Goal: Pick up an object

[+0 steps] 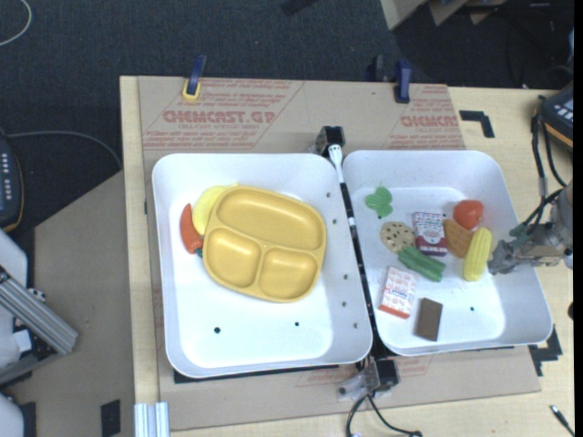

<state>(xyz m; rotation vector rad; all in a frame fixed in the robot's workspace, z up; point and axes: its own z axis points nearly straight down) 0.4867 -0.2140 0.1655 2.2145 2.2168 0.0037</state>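
End effector (500,260), grip state indiscernible, at the right bin's (524,321) right edge beside a yellow corn cob (476,253).

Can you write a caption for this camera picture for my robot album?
Robot gripper reaches beside toy corn in the right bin; a yellow tray fills the left bin.

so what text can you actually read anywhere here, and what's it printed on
"CHEMCAST G.P": red print on the brown protective sheet behind the left bin.
"CHEMCAST", cut off: the same red print on the sheet behind the right bin.
Smaller red lines under both: too blurred to read.
Red and white packet in the right bin: has print, too small to read.
Small red and white pack by the cookie: print unreadable.
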